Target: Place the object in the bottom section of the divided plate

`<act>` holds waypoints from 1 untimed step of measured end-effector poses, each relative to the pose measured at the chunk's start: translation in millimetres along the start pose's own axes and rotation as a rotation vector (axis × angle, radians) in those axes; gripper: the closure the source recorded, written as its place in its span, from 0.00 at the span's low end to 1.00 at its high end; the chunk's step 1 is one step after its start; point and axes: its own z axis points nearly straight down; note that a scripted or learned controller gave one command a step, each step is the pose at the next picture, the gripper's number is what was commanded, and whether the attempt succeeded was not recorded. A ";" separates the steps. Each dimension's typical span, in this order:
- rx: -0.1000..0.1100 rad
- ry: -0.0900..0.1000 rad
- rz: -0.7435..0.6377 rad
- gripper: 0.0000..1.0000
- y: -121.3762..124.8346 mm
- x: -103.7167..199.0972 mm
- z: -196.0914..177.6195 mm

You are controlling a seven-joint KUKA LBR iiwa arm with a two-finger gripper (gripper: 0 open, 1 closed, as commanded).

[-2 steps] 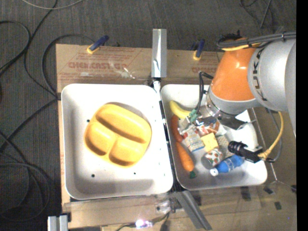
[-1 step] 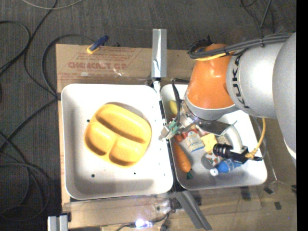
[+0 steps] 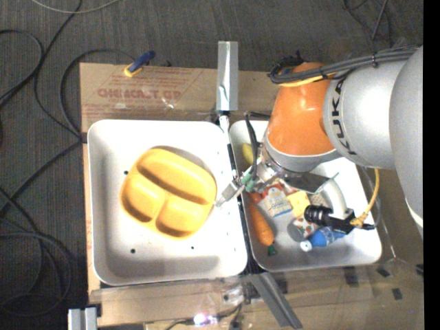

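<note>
A: Yellow divided plate (image 3: 168, 192) at centre of left bin (image 3: 103, 253). Carrot (image 3: 261, 227) against left wall of right bin (image 3: 368, 253), among clutter.

B: Gripper (image 3: 237, 186) over the shared bin walls; finger state unreadable, nothing seen held.

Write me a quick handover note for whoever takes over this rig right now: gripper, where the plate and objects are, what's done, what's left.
Gripper: low over the divider between the two bins, at the right bin's left edge; nothing is seen held in it.
Yellow divided plate: in the left bin, all sections bare.
Objects: carrot, small packet, blue toy and other items lie in the right bin.
Done: nothing placed yet.
Left: grasp an object, carry it to the plate's bottom section, release.
</note>
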 end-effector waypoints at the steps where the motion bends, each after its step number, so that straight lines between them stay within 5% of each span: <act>1: 0.000 0.000 0.000 0.00 0.0 0.0 0.0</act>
